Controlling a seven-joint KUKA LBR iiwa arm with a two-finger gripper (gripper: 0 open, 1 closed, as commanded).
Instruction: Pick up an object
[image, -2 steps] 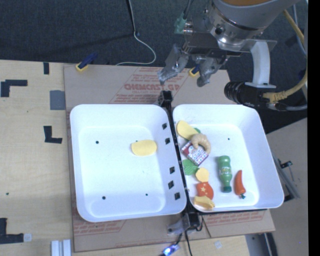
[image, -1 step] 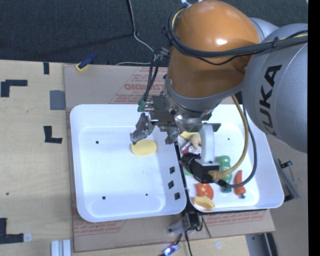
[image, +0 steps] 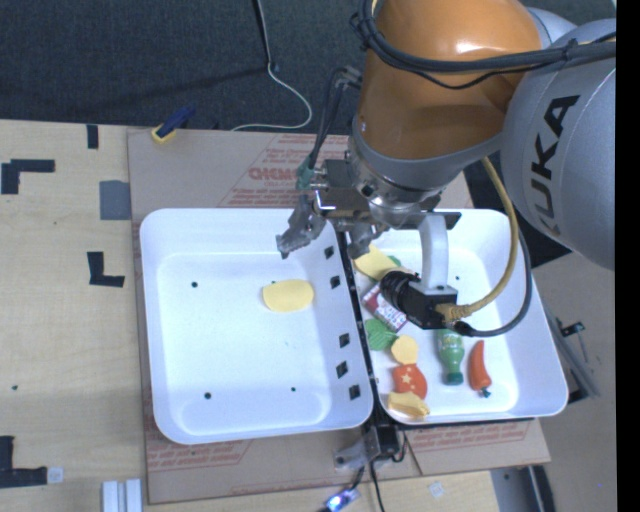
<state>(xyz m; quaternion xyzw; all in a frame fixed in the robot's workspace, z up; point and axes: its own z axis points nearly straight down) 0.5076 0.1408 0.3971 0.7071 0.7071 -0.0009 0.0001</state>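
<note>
My gripper (image: 365, 252) hangs under the big orange-banded wrist, over the divider between the two bins. It is open: the grey left finger (image: 296, 236) is above the left bin's back edge and the pale right finger (image: 433, 255) is above the right bin. Nothing is held between them. A flat yellow oval (image: 288, 296) lies alone in the left bin (image: 180, 400), just below the left finger. A yellow piece (image: 374, 265) lies in the right bin (image: 530, 390) beneath the gap between the fingers.
The right bin's left side holds a crowded row: a red-and-white packet (image: 386, 314), a green piece (image: 380, 336), an orange-yellow round (image: 404, 350), a red tomato (image: 409, 381), a pale yellow piece (image: 407, 405), a green bottle (image: 452, 358) and a red pepper (image: 480, 366).
</note>
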